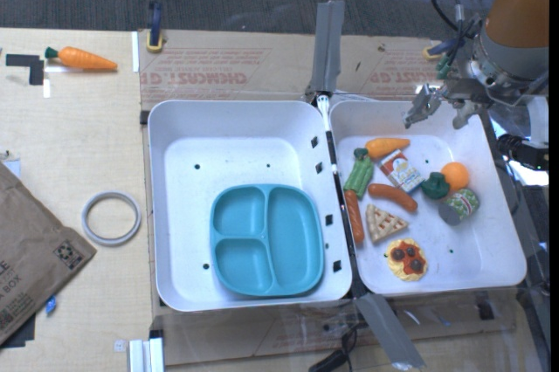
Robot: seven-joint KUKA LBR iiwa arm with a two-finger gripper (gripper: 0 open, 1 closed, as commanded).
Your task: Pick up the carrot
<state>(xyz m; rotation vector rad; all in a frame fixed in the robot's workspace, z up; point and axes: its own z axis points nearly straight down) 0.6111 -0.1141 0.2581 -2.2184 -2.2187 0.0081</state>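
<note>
An orange carrot (387,147) lies in the right bin (500,265), near its back-left part, beside a green vegetable (358,172). A second carrot with a green top (80,58) lies outside the bins on the bench at the far left back. My gripper (439,112) hangs above the back rim of the right bin, to the right of and behind the bin's carrot, apart from it. Its fingers stand open with nothing between them.
The right bin also holds a small carton (403,172), a sausage (393,196), a long red piece (354,217), a waffle slice (384,223), a small pizza (407,259), an orange (455,176) and a green can (459,204). A blue divided plate (266,239) sits in the left bin (175,187). A tape ring (111,217) lies on the bench.
</note>
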